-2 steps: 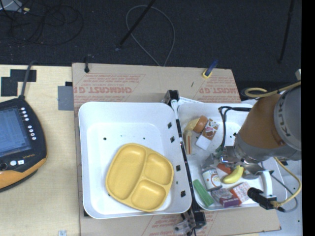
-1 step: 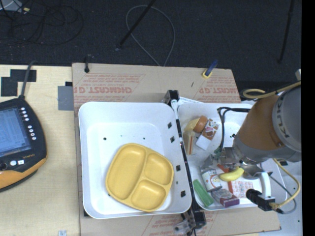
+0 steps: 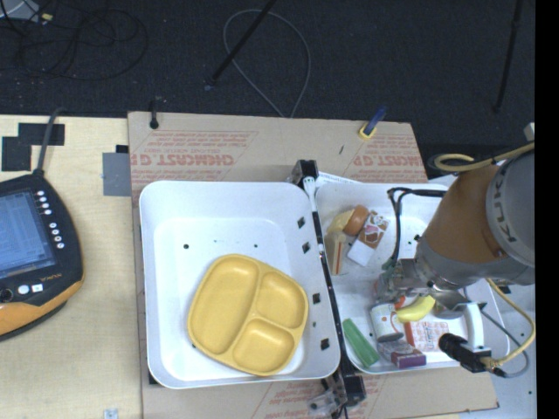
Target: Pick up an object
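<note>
The thick cylindrical grey robot arm wears a broad orange band above its wrist, with dark letters partly visible on the grey shell. Thin black and yellow cables loop beside its dull metal wrist

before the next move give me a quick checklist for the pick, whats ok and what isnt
1. Arm is over the right bin, where the loose items lie: ok.
2. Gripper is low among the items, near the yellow banana-shaped piece: ok.
3. Jaws open or shut: cannot tell, the wrist hides them.
4. An item held between the jaws: cannot tell.
5. Target stands apart from its neighbours: not ok, the banana piece, the red and white packet and the green item lie crowded together.
6. Left bin holds the yellow divided tray, apart from the arm: ok.
</note>
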Controlling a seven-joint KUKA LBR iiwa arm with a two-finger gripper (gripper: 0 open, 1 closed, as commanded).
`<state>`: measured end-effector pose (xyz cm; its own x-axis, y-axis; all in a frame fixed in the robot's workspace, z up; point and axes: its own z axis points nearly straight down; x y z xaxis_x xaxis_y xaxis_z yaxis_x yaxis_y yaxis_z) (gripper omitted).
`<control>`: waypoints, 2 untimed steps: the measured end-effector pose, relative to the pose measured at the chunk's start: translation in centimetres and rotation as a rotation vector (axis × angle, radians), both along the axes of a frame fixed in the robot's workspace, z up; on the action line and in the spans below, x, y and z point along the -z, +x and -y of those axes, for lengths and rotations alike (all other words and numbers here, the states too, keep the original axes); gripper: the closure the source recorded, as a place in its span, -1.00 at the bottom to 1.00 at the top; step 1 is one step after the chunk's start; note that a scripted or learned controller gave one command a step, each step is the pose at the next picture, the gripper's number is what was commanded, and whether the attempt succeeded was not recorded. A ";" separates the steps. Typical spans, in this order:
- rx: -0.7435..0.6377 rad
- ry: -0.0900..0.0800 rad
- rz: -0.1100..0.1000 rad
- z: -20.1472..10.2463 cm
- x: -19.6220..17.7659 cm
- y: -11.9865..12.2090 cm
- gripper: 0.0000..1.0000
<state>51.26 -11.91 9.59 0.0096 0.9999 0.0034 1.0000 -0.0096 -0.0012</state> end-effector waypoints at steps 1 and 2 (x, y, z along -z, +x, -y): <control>0.002 0.000 -0.001 0.0 0.1 0.0 -1.00; -0.008 -0.001 -0.001 0.0 0.9 -0.4 -1.00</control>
